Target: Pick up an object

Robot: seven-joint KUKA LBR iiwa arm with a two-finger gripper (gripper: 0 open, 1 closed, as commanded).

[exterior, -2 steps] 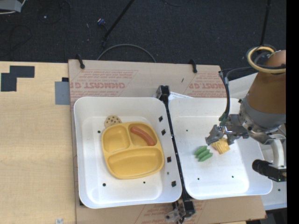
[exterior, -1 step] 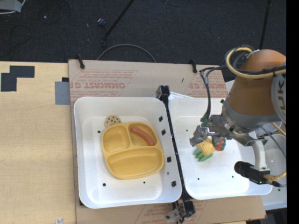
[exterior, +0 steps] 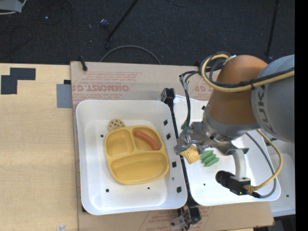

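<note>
- Yellow block (exterior: 190, 155) lies in right bin (exterior: 269, 196), near that bin's left wall, just right of the divider between bins.
- Its long axis runs roughly upper-left to lower-right; slightly tilted, not square w/ bin edges.
- Green item (exterior: 209, 158) sits just beside it on the right, ribbed-looking, long axis approx. left-right w/ a slight slant; the two look touching or nearly so, can't tell which.
- Gripper (exterior: 185, 144) sits directly above-left of yellow block, right at its upper edge; can't tell how far open it is, or whether it has hold of anything, since wrist and cables crowd that spot.
- Yellow block: small, pale yellow, chunky, looks like toy food; details too small to tell.
- Arm (exterior: 238, 97) w/ orange band covers upper part of right bin.
- Left bin (exterior: 91, 186) holds yellow divided tray (exterior: 137, 170); reddish sausage (exterior: 148, 139) in its upper-right compartment, pointing upper-left to lower-right.
- Round cookie (exterior: 115, 124) lies just beside tray's top-left corner.
</note>
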